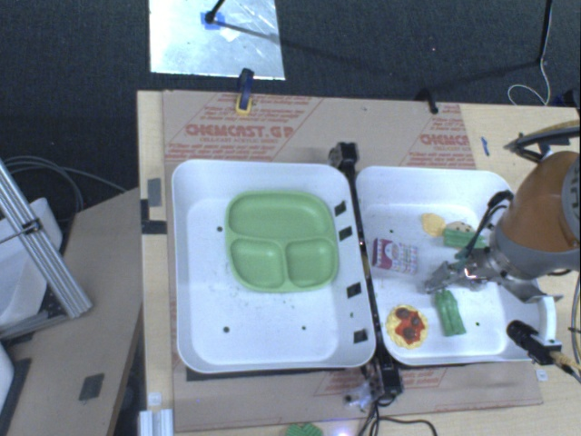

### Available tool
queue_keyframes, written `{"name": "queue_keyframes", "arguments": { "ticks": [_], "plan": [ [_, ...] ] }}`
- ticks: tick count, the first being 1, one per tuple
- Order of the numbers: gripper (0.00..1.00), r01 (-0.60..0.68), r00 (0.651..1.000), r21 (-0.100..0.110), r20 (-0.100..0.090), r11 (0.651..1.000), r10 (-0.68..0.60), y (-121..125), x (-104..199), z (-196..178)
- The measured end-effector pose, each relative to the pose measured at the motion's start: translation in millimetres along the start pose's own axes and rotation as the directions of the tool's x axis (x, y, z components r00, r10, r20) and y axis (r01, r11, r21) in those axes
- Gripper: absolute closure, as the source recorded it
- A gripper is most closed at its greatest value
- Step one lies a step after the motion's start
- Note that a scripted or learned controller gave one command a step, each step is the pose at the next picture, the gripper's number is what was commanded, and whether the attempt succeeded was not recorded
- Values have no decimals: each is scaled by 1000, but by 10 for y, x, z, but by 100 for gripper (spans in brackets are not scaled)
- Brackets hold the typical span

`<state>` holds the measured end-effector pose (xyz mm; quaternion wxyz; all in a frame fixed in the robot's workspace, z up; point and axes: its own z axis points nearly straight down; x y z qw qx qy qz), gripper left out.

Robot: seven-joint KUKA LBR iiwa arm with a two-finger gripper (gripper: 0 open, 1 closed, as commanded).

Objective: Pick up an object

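The grey arm with its orange band reaches in from the right over the right-hand shallow white bin (522, 334), and its two-finger gripper (443, 280) hangs low near the bin's middle. The metal fingers look slightly parted with nothing visibly between them, so the hand reads as open and empty — though the tips are small and dim.

No single thing is named by the task. The nearest candidate is the green oblong block (448, 312), lying flat on the bin floor just below the fingertips and possibly touching them. Beside it to the left sits the flat round piece with a red and yellow top (407, 325); a small white and purple carton (394, 256) lies further up, and a yellow lump (433, 222) with a green-speckled piece (458, 235) next to it rests near the arm's wrist. The left bin (195, 334) holds a pale green three-compartment plastic tray (280, 241).

Likely trouble: the block is low and narrow, so fingers closing off-centre could push it sideways instead of pinching it. A descent too far left might also catch the round piece — a double contact that spoils the grasp. A closure along the block's length would likely slip off
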<state>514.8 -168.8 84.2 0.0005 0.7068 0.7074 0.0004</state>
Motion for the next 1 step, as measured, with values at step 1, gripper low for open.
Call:
{"name": "queue_keyframes", "arguments": {
  "ticks": [1],
  "plan": [
    [0,0,1000,0,0,1000,0,0,0,0]
  ]
}}
